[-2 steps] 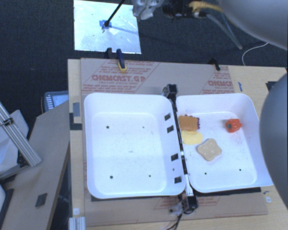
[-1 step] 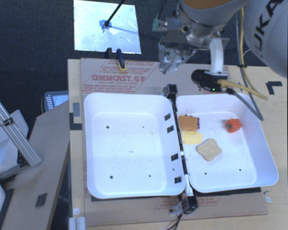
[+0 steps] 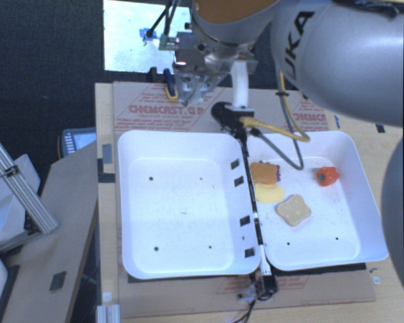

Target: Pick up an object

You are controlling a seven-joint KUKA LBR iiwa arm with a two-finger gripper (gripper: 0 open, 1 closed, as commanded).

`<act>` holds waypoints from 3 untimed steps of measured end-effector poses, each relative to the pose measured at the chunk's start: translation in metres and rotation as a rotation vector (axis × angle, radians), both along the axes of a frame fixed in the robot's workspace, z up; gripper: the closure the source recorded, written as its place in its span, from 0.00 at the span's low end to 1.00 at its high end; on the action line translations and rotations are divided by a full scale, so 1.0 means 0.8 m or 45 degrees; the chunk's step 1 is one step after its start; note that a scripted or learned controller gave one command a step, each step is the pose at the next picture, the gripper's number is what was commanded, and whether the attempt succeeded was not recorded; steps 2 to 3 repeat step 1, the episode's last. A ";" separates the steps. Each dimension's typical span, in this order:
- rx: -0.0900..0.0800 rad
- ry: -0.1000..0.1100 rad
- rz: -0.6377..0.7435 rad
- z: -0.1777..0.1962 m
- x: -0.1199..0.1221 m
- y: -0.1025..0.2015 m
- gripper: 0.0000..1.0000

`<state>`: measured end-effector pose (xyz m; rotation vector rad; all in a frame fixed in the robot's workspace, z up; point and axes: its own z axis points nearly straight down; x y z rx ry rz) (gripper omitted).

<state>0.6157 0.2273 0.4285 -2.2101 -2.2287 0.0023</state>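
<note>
The right bin [image 3: 353, 158] holds several small toy foods. An orange-brown waffle-like piece [image 3: 264, 172] lies near the divider, with a flat yellow piece [image 3: 270, 193] just in front of it. A tan toast slice [image 3: 293, 210] rests near the bin's middle. A red pepper-like piece [image 3: 327, 176] sits toward the right wall. My gripper [image 3: 189, 88] hangs high behind the left bin [image 3: 126, 189], over the cardboard sheet, far from all of these. Nothing shows in its grasp.
The grey arm with its orange band [image 3: 233, 9] fills the upper right. A yellow cable [image 3: 278, 129] and a black bracket [image 3: 227, 117] cross the back rim between the bins. Black clips run along the divider [image 3: 249, 202]. A metal rail [image 3: 25, 195] lies at left.
</note>
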 end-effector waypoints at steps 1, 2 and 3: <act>0.006 -0.022 -0.002 0.143 0.021 0.010 1.00; 0.006 -0.022 -0.002 0.143 0.021 0.010 1.00; 0.006 -0.022 -0.002 0.143 0.021 0.010 1.00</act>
